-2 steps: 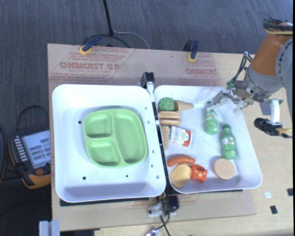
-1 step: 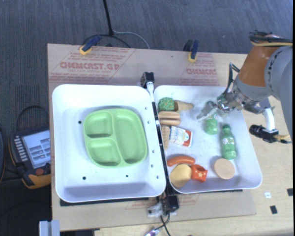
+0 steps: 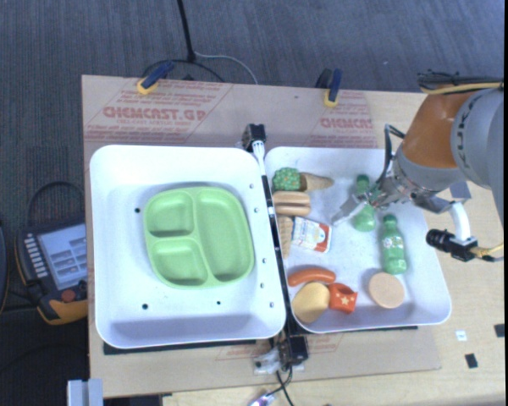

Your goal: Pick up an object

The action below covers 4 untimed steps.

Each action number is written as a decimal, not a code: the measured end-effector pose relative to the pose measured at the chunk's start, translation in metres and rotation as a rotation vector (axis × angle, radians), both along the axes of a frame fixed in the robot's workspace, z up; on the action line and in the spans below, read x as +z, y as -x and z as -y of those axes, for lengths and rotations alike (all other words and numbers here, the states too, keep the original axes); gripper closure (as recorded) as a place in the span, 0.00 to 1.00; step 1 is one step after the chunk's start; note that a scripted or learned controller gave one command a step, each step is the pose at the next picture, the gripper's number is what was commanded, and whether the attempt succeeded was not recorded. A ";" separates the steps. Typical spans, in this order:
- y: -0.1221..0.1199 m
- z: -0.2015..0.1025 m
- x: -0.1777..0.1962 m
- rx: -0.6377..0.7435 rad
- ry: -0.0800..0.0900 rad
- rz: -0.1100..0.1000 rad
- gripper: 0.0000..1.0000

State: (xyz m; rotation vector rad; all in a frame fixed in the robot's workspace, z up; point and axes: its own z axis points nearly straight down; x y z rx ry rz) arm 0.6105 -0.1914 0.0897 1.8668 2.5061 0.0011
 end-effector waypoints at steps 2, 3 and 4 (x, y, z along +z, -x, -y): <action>-0.043 -0.055 0.010 0.207 -0.010 -0.060 1.00; 0.003 -0.082 0.007 0.256 0.006 0.016 1.00; 0.113 -0.144 0.095 0.113 -0.009 -0.014 1.00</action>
